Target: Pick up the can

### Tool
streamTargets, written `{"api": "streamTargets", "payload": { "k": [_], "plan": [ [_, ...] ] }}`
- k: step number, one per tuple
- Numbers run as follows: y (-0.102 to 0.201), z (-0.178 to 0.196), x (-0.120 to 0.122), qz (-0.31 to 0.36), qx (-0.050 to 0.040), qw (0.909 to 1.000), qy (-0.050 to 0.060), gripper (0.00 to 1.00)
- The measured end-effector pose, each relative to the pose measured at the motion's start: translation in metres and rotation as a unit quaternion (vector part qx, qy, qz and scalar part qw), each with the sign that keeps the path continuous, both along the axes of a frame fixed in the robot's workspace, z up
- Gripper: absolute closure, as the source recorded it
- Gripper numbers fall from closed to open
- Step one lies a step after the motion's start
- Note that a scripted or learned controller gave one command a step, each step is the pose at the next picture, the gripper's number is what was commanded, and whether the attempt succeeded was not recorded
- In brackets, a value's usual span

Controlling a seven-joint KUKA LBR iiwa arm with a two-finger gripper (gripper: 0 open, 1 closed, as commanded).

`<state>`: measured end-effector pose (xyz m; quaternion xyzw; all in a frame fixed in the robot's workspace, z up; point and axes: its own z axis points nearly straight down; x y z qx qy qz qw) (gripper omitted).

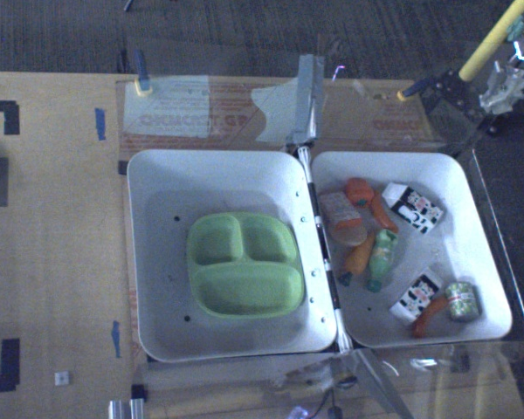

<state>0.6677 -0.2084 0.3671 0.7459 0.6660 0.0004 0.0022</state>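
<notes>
Camera view, left to right. Left white shallow plastic bin holds a light green three-compartment plastic tray, lying flat near its middle. Right white shallow plastic bin holds, in order: a tan cylindrical item beside the divider; an orange carrot-shaped toy; a green plastic bottle touching it; a second orange piece above; two small black-and-white cartons; a reddish-orange stick; and the small green-labelled metal can, near the bin's lower right corner, just beside that stick.
</notes>
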Motion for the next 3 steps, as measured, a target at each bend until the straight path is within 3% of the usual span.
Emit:
{"api": "streamTargets", "payload": {
  "k": [1,3],
  "plan": [
    [0.002,0.069,0.000,0.039,-0.0004,0.9992,0.000,1.00],
    [-0.011,0.069,0.000,-0.005,-0.0003,1.0000,-0.001,1.00]
  ]
}}
